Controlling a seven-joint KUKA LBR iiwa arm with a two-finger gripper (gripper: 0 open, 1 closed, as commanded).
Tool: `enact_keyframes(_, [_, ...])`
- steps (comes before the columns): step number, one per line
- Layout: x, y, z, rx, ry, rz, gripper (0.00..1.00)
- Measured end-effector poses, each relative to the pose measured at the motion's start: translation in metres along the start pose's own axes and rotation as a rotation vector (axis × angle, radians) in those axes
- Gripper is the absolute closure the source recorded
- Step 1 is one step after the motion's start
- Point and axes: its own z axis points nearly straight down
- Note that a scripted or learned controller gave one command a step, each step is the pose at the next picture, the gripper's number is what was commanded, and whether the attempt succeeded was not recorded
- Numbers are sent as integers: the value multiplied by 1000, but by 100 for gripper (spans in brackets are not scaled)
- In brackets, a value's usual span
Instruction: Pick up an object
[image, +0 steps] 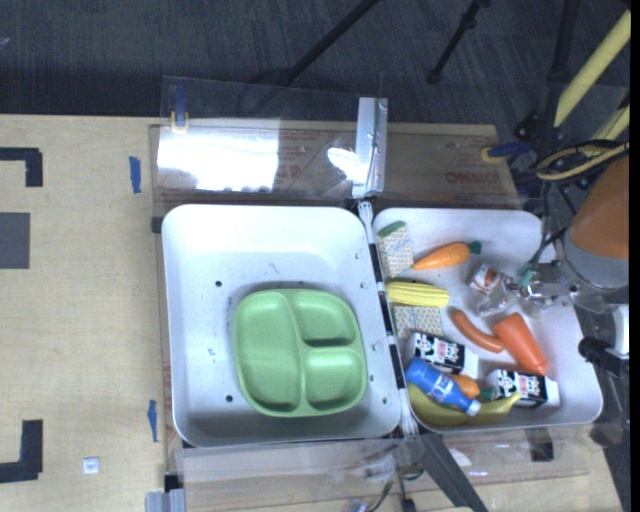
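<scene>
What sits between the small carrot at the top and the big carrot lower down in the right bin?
In the camera view, a small red-and-white can and the jaws lie between the small carrot and the big carrot.

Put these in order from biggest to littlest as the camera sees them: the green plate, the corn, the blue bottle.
Largest to smallest, as they look in the camera view:
1. green plate, by far the biggest
2. corn
3. blue bottle
The corn and bottle look close in size, so their order is unsure.
</scene>
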Motion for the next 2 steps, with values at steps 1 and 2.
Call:
enact_keyframes(1, [0, -58, 5, -5, 7, 25, 0])
enact_keyframes(2, [55, -61, -35, 3, -12, -11, 0])
